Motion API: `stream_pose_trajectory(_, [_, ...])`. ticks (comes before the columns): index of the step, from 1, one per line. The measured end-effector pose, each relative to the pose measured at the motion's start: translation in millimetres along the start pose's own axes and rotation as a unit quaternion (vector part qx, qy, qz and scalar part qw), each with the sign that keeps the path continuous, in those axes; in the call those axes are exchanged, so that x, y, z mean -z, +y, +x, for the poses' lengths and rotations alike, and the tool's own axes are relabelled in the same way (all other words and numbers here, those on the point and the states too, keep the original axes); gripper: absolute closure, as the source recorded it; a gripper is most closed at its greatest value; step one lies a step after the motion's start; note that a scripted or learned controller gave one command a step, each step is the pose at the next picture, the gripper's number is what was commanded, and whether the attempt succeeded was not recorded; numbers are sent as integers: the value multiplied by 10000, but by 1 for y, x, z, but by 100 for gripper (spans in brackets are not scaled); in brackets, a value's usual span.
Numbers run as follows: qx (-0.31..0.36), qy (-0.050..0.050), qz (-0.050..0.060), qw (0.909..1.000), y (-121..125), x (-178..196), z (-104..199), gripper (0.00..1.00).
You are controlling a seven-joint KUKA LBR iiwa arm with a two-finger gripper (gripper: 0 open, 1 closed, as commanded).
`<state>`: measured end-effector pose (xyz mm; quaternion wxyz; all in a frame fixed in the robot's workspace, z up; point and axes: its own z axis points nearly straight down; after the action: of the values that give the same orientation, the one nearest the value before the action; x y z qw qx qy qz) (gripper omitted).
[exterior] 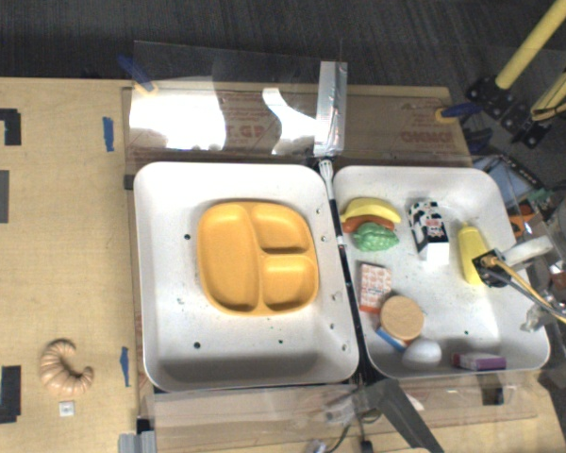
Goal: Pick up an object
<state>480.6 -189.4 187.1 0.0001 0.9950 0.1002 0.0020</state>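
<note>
Right bin (486, 189): banana (370, 211), green piece (374, 238), carton (428, 225), yellow block (471, 253), round lid (402, 317). Gripper (547, 295) at the bin's right edge; opening unclear from here, nothing seen held. Best descend squarely over the yellow block, just beside it.

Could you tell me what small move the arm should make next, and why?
Probably a short reach left, into the right bin, toward the yellow block. The hand sits at that bin's right edge and nothing shows between its fingers. The block lies closest to it, with some bare floor around it.
</note>
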Motion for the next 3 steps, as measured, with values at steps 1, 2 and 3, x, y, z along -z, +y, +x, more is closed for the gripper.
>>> stream_pose_trajectory(1, [-2, -60, 33, 10000, -15, -69, -1, 0])
stream_pose_trajectory(2, [1, -4, 1, 10000, 9, 7, -2, 0])
stream_pose_trajectory(3, [-1, -57, 31, 10000, -13, -75, -1, 0])
